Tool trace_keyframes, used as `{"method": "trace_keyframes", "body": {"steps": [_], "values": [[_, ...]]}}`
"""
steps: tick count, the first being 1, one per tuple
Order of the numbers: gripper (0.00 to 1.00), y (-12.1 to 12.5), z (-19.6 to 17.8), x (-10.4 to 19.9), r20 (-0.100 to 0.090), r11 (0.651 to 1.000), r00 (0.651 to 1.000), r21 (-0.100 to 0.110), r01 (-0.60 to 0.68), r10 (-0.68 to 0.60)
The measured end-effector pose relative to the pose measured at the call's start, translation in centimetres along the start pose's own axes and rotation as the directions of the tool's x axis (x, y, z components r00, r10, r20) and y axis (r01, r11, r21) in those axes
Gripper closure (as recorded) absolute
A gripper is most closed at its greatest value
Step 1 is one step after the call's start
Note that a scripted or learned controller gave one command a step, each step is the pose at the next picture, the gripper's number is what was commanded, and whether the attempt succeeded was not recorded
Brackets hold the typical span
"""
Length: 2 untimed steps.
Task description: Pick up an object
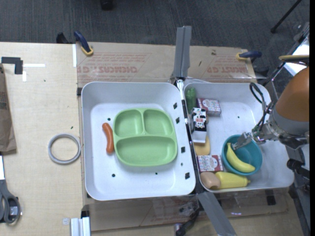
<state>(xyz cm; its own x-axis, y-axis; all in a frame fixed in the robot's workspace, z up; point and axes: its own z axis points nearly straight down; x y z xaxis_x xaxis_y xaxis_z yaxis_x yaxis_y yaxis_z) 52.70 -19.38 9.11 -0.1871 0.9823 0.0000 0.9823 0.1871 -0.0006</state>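
Gripper (244,142) over right bin, w/ fingers down at the teal bowl's rim.
Curved yellow plastic banana (239,160) lies in round teal bowl (251,154), just below fingertips; finger spread: can't tell.

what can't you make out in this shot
- Claw, camera view: small and blurred over the blue bowl; its state is unreadable.
- Banana: whether the claw touches it is unclear.
- Small cartons: print too small to read.
- Scissors: cut off by the left edge.
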Motion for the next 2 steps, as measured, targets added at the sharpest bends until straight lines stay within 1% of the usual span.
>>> {"method": "trace_keyframes", "body": {"steps": [1,2], "values": [[1.0,0.01,-0.96,-0.09,0.0,1.0,1.0,0.0,-0.003,0.003],[0.0,-0.03,-0.88,-0.07,-0.001,1.0,1.0,0.001,-0.004,0.004]]}}
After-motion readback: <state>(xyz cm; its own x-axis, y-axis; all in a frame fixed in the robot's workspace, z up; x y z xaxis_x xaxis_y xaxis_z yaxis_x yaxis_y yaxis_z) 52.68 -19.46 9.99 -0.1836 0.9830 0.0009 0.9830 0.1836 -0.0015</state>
